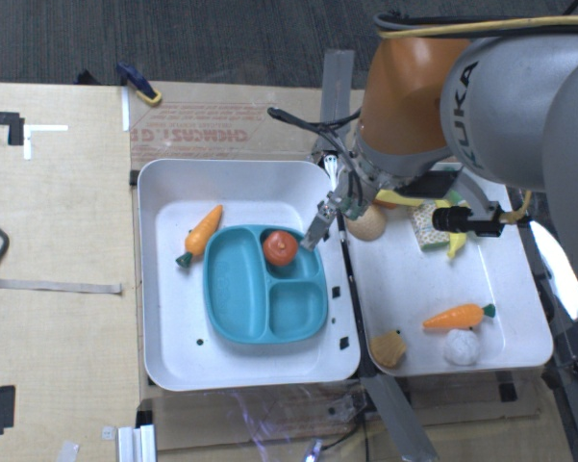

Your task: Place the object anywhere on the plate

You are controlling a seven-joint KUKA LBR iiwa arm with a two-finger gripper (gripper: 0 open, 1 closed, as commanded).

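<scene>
Tomato-like red object (280, 246) sits in the upper right compartment of the teal plate (233, 296), just to the lower left of the gripper (319, 227). The gripper hangs over the plate's right rim, close to the wall between the two bins, and whether it is released or clenched cannot be told from this slanted view; nothing shows between its tips. Judged from how things lie, the object already rests on the plate, so the remaining concern is the way out.

What could go wrong: the tips stand very near the red object, and a sideways drag while leaving could nudge it over the compartment ridge or off the rim into the left bin (163, 354). A low retreat to the right could also catch the bin wall and jolt the plate. If the tips happen to be touching the object, a lift could carry it away again; that contact cannot be confirmed.

Around it, a small carrot (202, 232) lies left of the gripper, outside the plate's upper left edge, well clear of the path. Right of the gripper, in the right bin (519, 354), a beige round thing (367, 224) lies just beside the dividing wall, nearest the arm's retreat. Farther right and below lie a second carrot (456, 317), a white lump (462, 346) and a brown piece (389, 350), all well apart.
</scene>
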